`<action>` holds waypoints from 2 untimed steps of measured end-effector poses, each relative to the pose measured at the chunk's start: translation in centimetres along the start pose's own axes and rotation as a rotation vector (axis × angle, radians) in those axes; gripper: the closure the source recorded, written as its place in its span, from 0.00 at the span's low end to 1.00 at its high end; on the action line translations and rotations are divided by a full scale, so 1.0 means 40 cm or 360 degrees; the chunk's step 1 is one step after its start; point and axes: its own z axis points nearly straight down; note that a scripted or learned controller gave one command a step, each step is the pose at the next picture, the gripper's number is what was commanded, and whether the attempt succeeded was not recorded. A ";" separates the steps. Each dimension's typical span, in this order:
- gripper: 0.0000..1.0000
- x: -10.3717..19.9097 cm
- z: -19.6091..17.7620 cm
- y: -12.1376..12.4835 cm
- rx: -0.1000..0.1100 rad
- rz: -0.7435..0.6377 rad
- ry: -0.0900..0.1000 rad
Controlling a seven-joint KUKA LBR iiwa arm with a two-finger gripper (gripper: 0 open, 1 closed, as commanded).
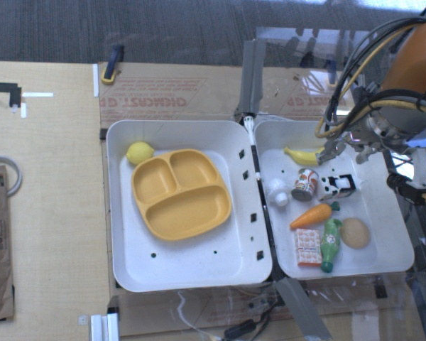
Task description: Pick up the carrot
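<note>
The carrot (314, 214) lies untouched in the middle of the right bin (390, 265), so the pick is not yet done. A green bottle (330, 244) crowds it at five o'clock, a can (306, 183) at eleven. The gripper (349, 146) hovers at one o'clock; its state cannot be told.

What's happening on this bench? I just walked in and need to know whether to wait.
A grey and orange arm reaches in from the right over the right bin; its hand sits above the bin's far end, near the banana. The carrot it is meant to pick up lies untouched mid-bin, beside a green bottle and a small can. The left bin holds a yellow divided plate and a lemon.
</note>
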 end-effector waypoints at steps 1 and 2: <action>0.00 0.069 0.256 -0.220 0.0002 0.0046 0.0002; 1.00 0.066 0.234 -0.219 0.0001 0.0052 0.0001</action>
